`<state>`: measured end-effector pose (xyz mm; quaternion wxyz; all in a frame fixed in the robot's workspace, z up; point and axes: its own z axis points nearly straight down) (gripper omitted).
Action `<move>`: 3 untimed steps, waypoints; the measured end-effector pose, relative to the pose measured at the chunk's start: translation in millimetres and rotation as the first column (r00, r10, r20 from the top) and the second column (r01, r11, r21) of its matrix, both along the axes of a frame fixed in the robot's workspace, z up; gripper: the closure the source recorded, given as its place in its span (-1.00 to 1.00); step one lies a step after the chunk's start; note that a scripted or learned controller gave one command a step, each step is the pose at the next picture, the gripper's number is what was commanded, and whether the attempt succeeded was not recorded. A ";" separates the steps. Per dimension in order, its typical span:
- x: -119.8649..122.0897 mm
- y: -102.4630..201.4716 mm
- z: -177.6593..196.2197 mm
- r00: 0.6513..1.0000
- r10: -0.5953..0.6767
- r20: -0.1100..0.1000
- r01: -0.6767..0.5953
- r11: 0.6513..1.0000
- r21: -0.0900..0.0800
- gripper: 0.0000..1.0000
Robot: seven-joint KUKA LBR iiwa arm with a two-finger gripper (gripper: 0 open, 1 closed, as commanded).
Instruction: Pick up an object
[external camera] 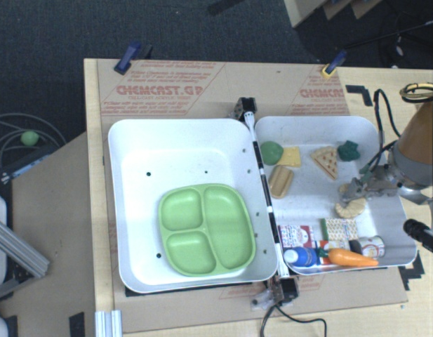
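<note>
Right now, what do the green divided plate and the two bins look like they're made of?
The green divided plate looks like molded plastic with a matte finish: one even pale green and soft, rounded ridges between its three sections. The left bin and the right bin look like thin formed white plastic, smooth with a slight sheen, going by their rounded corners and faint highlights.

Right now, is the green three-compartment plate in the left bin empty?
Empty. The green three-compartment plate lies flat in the left white bin, all three sections bare.
</note>
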<state>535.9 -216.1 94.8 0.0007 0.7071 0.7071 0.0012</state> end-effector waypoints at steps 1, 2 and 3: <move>20.0 64.2 -10.5 1.000 0.002 -0.004 -0.002 1.000 0.001 1.00; 36.5 121.9 -10.3 1.000 0.001 -0.002 -0.001 1.000 -0.001 1.00; 37.3 183.8 90.4 1.000 0.001 -0.001 -0.001 1.000 0.000 1.00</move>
